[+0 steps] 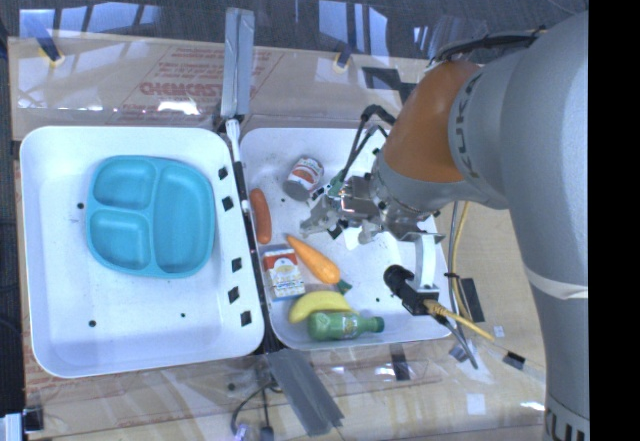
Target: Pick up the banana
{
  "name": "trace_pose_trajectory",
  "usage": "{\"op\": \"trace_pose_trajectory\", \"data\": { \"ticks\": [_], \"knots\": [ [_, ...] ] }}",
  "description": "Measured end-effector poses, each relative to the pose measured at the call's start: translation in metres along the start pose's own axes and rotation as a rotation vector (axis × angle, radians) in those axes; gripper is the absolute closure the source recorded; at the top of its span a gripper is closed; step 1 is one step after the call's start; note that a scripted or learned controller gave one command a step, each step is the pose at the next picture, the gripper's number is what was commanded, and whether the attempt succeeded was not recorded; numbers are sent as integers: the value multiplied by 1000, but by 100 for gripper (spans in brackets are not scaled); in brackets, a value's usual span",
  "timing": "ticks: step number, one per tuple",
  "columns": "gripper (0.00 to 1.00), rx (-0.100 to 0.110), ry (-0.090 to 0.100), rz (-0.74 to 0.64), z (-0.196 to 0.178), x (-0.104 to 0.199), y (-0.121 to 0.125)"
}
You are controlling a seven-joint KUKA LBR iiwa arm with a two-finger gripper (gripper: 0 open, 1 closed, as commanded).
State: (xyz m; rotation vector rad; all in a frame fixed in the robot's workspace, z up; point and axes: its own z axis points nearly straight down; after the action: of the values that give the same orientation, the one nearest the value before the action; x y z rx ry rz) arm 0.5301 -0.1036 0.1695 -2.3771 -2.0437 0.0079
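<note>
Glossy plastic banana (320, 305), smooth matt blue plate (152, 215), glossy white bins (45, 259).

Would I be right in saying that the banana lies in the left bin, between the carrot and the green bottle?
Not quite: the camera view shows the banana in the right bin, not the left. The rest holds: it lies between the carrot and the green bottle.

We see the yellow banana (320, 305) lying flat near the right bin's near edge, touching the green bottle.
</note>
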Motion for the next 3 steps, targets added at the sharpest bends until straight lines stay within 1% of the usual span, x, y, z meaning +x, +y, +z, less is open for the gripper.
{"op": "trace_pose_trajectory", "data": {
  "ticks": [1,2,3],
  "knots": [
    [100,4,0,-3,-8,0,0],
    [0,4,0,-4,-8,0,0],
    [100,9,0,-8,-16,0,0]
  ]
}}
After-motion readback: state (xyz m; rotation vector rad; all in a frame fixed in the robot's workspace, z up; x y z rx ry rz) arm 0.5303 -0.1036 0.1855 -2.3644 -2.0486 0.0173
